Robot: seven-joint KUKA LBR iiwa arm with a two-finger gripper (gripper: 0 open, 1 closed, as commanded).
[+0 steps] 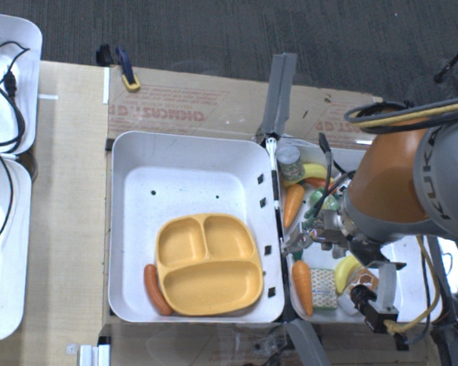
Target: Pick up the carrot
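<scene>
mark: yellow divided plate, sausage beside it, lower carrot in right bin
yellow three-compartment plastic plate (205, 283): camera view, large lower compartment.
reddish-brown sausage (156, 289): camera view, mid-length.
orange tapered carrot (302, 285): camera view, middle of body.

Two shallow white bins sit side by side on a bench. The left bin (132, 210) holds a yellow divided plate (207, 263) with a sausage (156, 289) touching its lower left edge. At right, the grey and orange arm (395, 183) hangs over the right bin (313, 313), where two carrots (301, 287) lie near a banana (347, 270).
</scene>
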